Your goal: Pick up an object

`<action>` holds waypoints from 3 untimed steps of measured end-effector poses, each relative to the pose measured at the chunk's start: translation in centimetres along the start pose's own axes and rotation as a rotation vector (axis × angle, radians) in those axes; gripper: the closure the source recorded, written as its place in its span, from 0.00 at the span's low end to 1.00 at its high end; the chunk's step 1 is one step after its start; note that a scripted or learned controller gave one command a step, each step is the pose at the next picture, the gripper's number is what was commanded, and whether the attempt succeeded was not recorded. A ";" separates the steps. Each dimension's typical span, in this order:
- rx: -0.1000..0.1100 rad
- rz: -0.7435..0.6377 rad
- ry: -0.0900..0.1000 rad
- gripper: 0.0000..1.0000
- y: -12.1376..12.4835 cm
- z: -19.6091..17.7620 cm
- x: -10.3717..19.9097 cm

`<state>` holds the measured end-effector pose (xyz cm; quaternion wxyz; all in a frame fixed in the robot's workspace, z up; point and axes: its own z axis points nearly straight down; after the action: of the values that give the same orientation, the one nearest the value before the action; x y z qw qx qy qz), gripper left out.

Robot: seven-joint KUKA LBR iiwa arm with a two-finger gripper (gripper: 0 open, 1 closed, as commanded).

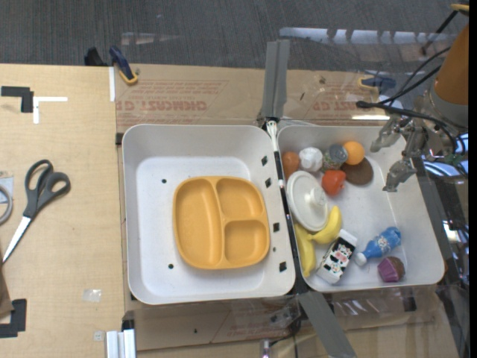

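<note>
The right bin (417, 222) holds several small things: an orange ball (354, 152), a brown lump (361, 172), a red piece (333, 180), a white ball (311, 158), a white round dish (308, 198), a banana (319, 233), a cow-patterned carton (337, 258), a blue bottle (381, 242) and a purple piece (390, 268). My gripper (383, 164) hovers over the bin's upper right part, just right of the brown lump. Its two metal fingers (395, 174) stand apart, open, with nothing between them.
The left bin (141, 200) carries a yellow divided plate (222, 221). Scissors (37, 194) lie on the wooden bench at the far left. A blue clamp (123, 64) sits at the cardboard's back edge. Cables hang near the arm at the right.
</note>
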<state>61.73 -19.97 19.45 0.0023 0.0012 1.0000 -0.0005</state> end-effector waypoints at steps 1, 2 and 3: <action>0.000 -0.056 0.001 0.00 5.8 10.1 3.6; 0.000 -0.107 -0.002 0.00 8.3 10.0 -3.5; 0.002 -0.107 -0.004 0.00 -2.3 9.9 -1.1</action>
<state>62.82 -22.29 9.55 0.0043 -0.0521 0.9986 -0.0015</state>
